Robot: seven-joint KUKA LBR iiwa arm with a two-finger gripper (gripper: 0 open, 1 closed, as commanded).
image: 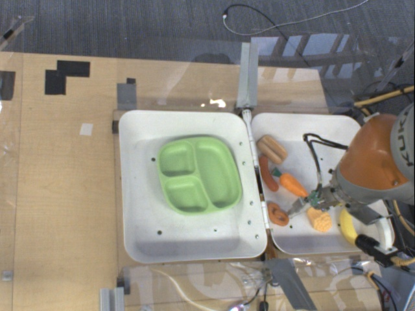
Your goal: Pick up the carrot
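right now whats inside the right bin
The right bin holds a carrot, a hot dog bun, a sausage, a tomato slice, a corn piece and a banana. The arm covers the bin's right part.

Arm (376, 157) low, wrist bent leftward

The left shallow white bin (139, 238) holds a light green plastic plate with three compartments (198, 174). In the right white bin (295, 127) the grey arm's two-finger gripper (308, 199) hangs low just beside the orange carrot with a green stem end (291, 184), its fingers around nothing. Nearby lie a tan hot-dog bun (272, 149), a red sausage (269, 177), a round red slice (279, 215), a yellow corn piece (320, 219) and a yellow banana (348, 227).
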